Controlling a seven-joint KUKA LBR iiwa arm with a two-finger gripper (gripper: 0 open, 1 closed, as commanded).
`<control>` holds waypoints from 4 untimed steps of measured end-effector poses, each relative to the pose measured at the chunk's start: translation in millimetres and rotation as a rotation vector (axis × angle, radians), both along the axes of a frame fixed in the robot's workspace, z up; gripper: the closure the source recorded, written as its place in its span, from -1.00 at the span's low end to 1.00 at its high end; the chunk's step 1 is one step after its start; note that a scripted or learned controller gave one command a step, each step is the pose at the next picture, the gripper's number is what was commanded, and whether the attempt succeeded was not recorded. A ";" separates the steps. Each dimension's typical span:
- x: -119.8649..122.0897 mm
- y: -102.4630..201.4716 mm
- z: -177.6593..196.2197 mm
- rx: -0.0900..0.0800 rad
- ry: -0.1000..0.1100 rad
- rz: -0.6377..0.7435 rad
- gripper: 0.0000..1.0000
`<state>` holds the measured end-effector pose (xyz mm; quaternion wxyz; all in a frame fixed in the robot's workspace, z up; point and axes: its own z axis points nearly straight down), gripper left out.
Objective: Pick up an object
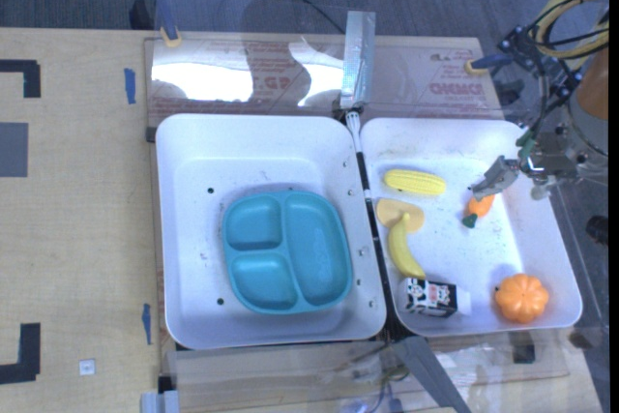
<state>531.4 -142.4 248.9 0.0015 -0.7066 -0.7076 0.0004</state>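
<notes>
Tool (503,171): two-finger type, at 3 o'clock of the right bin (542,237), reaching in over its right rim. One finger slants down toward the small carrot (478,206); whether the tool is released or clenched cannot be told, and nothing is seen between its fingers.

Right bin, contents: corn cob (415,182) at 11 o'clock; banana (400,235) at 9 o'clock, along the left wall; small carrot near centre, at 2 o'clock of the banana, just beside the tool's finger; black-and-white carton (432,297) at 7 o'clock, lying on its side; orange pumpkin (521,297) at 5 o'clock, near the front rim.

Left bin (184,208), contents: teal divided plate (286,250), three compartments, at centre.

Open room: bare white floor in the middle of the right bin, between carrot, banana and pumpkin; a bare margin all round the plate.

Hard to make out: the tool's body blurs into the cables (566,5) at the table's right edge; the carton's print is unreadable.
</notes>
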 end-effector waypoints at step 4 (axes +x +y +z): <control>42.3 14.3 -46.3 -0.001 -0.012 -0.075 1.00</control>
